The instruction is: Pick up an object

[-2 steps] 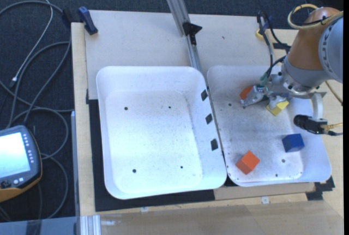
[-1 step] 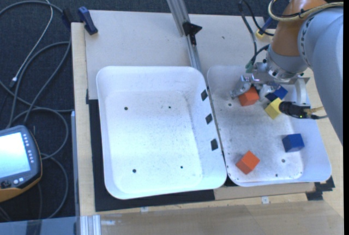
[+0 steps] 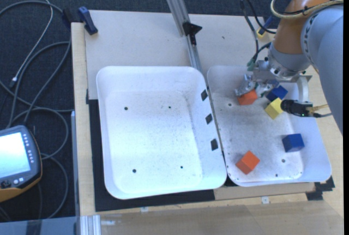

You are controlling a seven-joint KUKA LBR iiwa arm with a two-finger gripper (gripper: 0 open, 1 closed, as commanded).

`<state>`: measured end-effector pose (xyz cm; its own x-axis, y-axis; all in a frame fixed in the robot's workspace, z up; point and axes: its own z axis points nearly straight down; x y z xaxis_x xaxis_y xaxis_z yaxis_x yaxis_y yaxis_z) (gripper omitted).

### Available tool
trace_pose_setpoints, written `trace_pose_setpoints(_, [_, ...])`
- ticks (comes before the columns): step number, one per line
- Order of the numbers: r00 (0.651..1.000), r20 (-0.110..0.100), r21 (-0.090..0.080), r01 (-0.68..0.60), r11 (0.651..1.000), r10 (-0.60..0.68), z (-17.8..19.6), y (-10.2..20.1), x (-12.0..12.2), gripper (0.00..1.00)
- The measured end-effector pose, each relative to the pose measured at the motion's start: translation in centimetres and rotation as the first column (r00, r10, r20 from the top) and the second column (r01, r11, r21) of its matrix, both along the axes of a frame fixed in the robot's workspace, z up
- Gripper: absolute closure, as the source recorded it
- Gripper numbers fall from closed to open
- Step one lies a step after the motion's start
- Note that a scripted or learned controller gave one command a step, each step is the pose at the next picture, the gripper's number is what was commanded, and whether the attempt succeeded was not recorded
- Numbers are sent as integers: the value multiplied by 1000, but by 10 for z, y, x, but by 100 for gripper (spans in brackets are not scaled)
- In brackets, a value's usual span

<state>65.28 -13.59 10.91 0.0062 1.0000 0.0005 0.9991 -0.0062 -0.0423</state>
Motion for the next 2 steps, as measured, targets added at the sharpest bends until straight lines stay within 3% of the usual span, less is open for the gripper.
trace_pose_setpoints(1, [999,51,2,-14,1000,14,96,82,-7,100])
trace_pose_setpoints(2, [999,37,4,-14,1000,14,90,160,-49,100])
